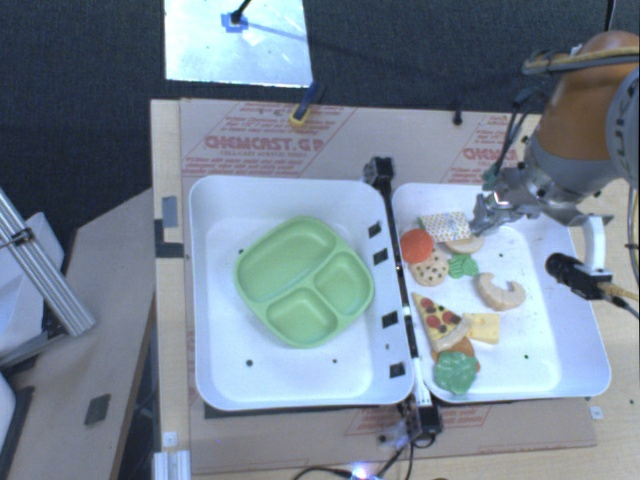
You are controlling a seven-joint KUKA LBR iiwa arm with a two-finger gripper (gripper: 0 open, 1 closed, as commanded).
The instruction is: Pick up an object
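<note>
Right bin [575, 343], right half of the frame, holds a cluster of toy food pieces along its left side. Uppermost: a pale wafer with coloured specks [445, 227], lying flat, upper left of the bin. Just below-left, a round red-orange piece [417, 244]. Beneath it, a chocolate-chip cookie [430, 269], with a small green piece [463, 266] just beside it. Mid-bin: a tan, curved pretzel-like piece [499, 292]. Lower left: a pizza slice [439, 319], a yellow cheese wedge [485, 328] beside it, and green broccoli [456, 373] lowest.
</note>
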